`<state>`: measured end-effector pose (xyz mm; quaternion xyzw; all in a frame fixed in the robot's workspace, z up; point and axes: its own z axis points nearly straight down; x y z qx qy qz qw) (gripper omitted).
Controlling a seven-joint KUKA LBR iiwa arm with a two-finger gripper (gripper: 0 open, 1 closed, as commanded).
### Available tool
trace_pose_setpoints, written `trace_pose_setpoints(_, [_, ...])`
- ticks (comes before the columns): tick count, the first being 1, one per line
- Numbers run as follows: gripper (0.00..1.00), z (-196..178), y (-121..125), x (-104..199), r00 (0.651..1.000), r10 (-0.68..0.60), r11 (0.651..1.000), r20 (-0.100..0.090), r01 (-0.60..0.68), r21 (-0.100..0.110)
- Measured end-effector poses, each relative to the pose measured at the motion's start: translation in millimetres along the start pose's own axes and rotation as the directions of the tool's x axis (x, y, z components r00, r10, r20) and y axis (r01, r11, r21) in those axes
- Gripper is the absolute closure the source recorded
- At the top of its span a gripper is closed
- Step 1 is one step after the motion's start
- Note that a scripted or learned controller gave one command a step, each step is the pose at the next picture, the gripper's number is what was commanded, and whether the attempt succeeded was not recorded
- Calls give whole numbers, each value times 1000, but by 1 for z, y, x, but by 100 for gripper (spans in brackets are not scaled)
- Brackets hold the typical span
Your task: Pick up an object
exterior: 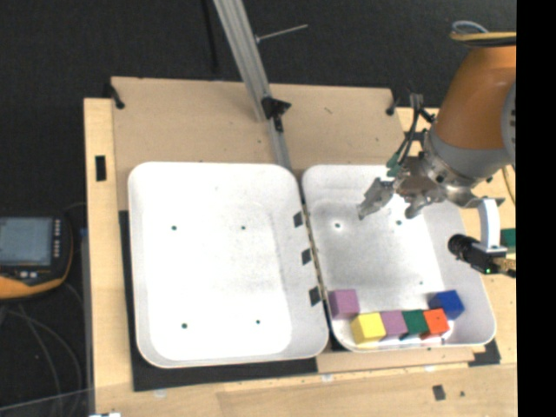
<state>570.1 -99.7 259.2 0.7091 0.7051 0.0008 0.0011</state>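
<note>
Camera view: we see the gripper above the right bin, fingers spread, grasping nothing.
Blocks: purple, yellow, green, orange, blue, clustered along the bin's near edge.
</note>
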Motion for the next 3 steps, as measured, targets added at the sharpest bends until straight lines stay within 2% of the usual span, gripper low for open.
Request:
trace_pose_setpoints(1, [100, -11, 1, -1, 1000, 3, 1000, 1, -3, -4])
trace_pose_setpoints(2, [100, -38, -41, 87, 1000, -16, 1000, -3, 16, 0])
trace_pose_setpoints(3, [100, -114, -26, 180, 1000, -18, 1000, -4, 18, -5])
